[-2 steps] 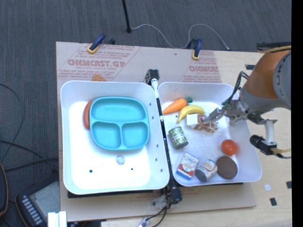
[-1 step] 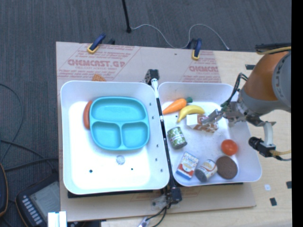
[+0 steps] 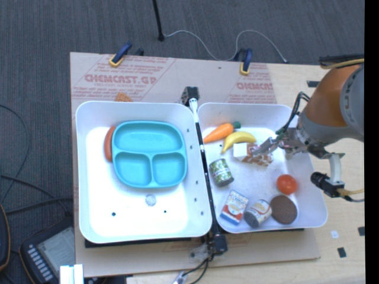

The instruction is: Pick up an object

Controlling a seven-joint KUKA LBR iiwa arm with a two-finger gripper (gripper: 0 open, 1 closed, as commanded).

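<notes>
Reaching in from the right, the gripper (image 3: 267, 147) hangs low over the upper middle of the right bin (image 3: 308, 218), at the right end of a small white-and-brown packet (image 3: 251, 153). Whether it is open, closed or grasping the packet cannot be told: the tip blurs into the packet's edge. The packet lies flat on the bin floor just below the banana (image 3: 238, 139) and looks to touch it. Its long axis seems to run roughly left to right, white end to the left and brown end toward the gripper, though its outline is too indistinct to be sure.

The banana curves from lower left to upper right. Just above and left of it, the carrot (image 3: 218, 132) lies on the same slant, narrow tip toward the divider between the bins, green end up and to the right.

Lower in the same bin:
- a green can (image 3: 221, 172) on its side near the left wall
- a small carton (image 3: 235, 207) and a tin (image 3: 257, 213) side by side at the front
- a brown disc (image 3: 283, 209) just beside the tin
- a red tomato (image 3: 287, 184) above the disc, well apart from the packet

The left bin (image 3: 89, 218) holds a blue divided plate (image 3: 149, 154) with something red (image 3: 108, 144) tucked under its left edge.
</notes>
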